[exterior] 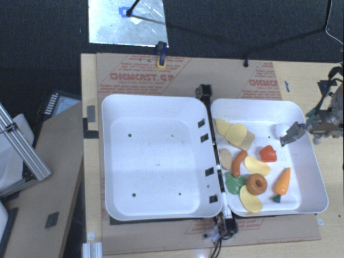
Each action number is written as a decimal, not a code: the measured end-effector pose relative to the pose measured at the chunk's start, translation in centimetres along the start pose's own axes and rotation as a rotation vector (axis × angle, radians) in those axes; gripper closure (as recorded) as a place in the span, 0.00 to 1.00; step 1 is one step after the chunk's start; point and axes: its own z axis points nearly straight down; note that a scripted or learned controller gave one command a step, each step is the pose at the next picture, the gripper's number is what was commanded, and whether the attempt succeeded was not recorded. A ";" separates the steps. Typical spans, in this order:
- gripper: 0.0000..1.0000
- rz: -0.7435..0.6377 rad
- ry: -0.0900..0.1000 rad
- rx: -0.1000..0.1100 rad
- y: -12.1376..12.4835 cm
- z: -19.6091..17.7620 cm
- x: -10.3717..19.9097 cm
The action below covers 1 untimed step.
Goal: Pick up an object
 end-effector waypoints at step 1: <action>0.00 0.001 -0.003 -0.004 7.1 8.4 -4.3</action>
